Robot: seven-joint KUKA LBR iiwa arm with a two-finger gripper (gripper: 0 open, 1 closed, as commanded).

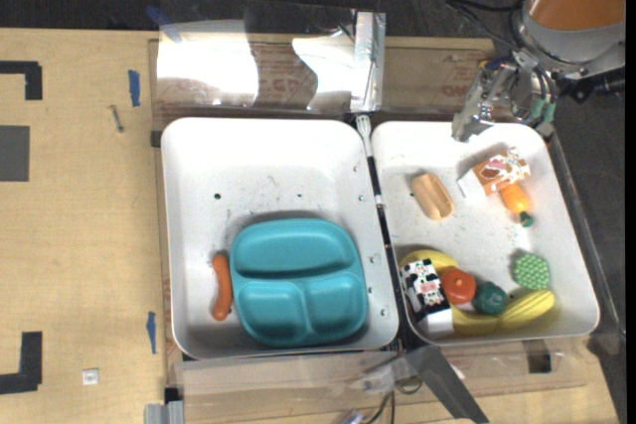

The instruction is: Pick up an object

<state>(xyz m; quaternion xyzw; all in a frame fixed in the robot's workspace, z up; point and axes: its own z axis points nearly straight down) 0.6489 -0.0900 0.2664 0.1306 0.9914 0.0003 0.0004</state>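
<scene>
Hand point(494, 106) at right bin's point(574, 243) far rim, finger state unclear; nearest: carton point(500, 171) just below, long axis slanted.

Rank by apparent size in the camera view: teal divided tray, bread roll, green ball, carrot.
1. teal divided tray, by far the largest
2. carrot
3. bread roll, close to the carrot, so that order is unsure
4. green ball

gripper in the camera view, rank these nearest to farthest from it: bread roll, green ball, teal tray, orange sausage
From the gripper:
1. bread roll, right bin, upper middle.
2. green ball, right bin, right side.
3. teal tray, left bin.
4. orange sausage, left bin, left of the tray.
</scene>
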